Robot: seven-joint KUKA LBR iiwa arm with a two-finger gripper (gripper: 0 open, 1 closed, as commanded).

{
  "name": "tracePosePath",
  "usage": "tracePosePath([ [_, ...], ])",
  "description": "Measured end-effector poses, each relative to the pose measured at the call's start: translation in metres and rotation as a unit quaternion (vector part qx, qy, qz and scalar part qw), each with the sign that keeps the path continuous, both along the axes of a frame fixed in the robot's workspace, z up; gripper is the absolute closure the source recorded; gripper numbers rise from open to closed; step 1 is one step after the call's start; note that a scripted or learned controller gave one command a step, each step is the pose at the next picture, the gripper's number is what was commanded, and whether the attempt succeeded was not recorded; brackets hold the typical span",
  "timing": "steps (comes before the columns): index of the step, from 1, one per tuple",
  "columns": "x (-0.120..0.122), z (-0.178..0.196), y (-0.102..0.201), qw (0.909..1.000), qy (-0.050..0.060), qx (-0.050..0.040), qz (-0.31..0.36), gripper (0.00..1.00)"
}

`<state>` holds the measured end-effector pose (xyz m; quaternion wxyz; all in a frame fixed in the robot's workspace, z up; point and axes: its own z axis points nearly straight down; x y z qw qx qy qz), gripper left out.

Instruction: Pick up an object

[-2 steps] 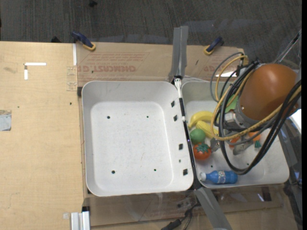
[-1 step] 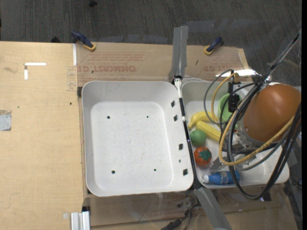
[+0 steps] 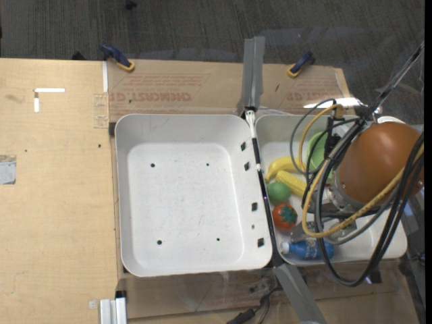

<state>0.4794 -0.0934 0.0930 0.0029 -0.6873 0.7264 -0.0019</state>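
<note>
**One fixed camera, high above the bench**

A single camera looks down on the bench (image 3: 54, 201) from above, at a slant and not straight down. It sits far enough back to take in both white bins whole. The left bin (image 3: 128, 194) lies near the middle of the picture and the right bin (image 3: 270, 130) lies toward the right edge. Beyond the bench's far edge, a strip of dark carpet (image 3: 202, 12) fills the top of the picture. The bench's near edge runs out at the bottom. The arm (image 3: 378, 164) comes in from the right and stands close under the lens, so it covers much of the right bin.
</note>
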Motion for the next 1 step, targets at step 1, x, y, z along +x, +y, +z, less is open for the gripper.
tracePosePath([
  [1,0.0021,0.0016,-0.0052,0.9687,-0.004,0.0011,-0.248,0.00],
])
